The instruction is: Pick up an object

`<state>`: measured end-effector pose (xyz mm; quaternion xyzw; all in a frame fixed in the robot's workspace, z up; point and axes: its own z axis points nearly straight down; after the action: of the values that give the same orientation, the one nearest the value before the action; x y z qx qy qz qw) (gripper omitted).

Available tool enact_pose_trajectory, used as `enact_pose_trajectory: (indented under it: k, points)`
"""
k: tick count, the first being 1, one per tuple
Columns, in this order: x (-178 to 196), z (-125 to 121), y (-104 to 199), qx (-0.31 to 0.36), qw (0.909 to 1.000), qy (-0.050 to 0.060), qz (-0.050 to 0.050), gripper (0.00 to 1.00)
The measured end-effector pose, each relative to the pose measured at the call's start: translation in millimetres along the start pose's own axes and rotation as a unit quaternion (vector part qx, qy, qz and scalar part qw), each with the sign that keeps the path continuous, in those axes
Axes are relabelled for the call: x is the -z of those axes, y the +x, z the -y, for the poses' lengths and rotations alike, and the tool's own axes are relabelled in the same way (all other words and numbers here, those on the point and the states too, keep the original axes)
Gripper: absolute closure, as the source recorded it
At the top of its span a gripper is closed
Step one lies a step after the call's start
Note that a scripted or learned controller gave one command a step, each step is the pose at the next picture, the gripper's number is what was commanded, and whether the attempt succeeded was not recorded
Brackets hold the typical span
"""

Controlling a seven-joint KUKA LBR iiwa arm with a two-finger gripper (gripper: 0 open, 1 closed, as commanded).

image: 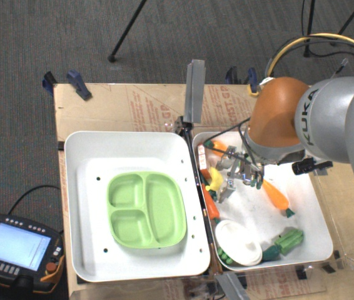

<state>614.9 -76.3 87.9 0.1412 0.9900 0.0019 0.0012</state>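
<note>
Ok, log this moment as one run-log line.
gripper: low in right bin, grasp unconfirmed | below it: white bowl | right: toy carrot | left bin: green tray

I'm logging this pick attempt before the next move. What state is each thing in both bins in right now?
green divided plate: right way up, flat in the left bin, compartments bare.
gripper: low over the right bin, nothing seen between its fingers.
orange carrot: lying loose, slanted, apart from the gripper.
white bowl: lying at the right bin's near edge.
green toy: lying beside the bowl.
</note>
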Motion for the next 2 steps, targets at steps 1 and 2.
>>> enact_pose_trajectory:
  k: [1,2]
  points:
    - [-0.5,57.8,32.4,-0.039,0.9992,0.002,-0.001,0.00]
    - [0.2,25.4,66.1,-0.110,0.9940,0.002,0.000,0.00]
